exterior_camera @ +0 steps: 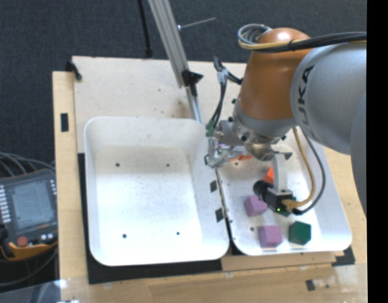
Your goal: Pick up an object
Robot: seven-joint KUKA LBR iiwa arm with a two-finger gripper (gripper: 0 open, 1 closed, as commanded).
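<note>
The arm's jaws [235,158] hang over the right bin [335,223] toward 12 o'clock; I cannot tell their state. 2 purple blocks [255,205] and 1 green block [299,233] lie at 6 o'clock, so a straight descent could miss them. "UKA" reads on the arm [326,100].

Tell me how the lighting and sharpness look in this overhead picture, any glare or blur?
Camera view: lighting is even and soft, with faint shadows along the left bin walls; a bright highlight sits on the orange band of the arm; the image is slightly soft overall, so the hand reads as a cluttered blur, while the purple blocks and green block stay distinguishable.
</note>
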